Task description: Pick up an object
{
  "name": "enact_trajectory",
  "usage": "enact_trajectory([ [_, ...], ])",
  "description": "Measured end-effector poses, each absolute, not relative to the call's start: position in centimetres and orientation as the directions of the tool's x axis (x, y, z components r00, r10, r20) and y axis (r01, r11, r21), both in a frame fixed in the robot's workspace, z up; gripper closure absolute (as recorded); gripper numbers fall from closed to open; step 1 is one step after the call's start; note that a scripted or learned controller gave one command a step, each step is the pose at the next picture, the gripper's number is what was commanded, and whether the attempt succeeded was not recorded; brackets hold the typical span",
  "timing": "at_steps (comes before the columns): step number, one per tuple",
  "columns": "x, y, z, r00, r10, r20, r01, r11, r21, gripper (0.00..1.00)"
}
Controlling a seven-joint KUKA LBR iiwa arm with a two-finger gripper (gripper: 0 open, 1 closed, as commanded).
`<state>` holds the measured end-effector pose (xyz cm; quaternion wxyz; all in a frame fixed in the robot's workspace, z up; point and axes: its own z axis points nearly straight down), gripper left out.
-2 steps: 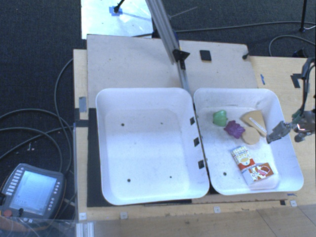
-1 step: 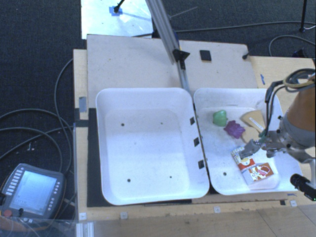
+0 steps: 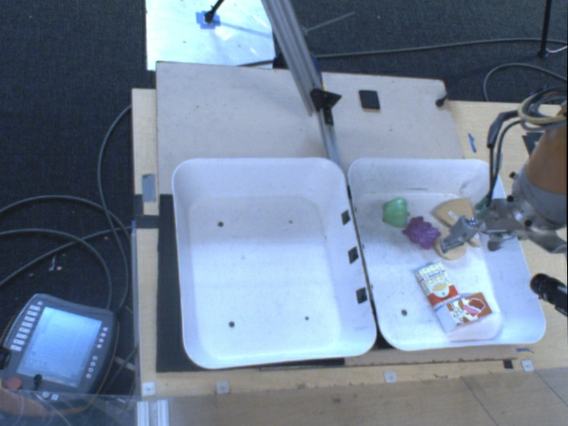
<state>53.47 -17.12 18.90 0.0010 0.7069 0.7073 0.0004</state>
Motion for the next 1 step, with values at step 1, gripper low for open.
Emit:
enact_trajectory([
  [1, 50.55, -16.05, 28.61, -0.001, 1.000, -0.001, 1.000, 0.001, 0.008, 0.00],
])
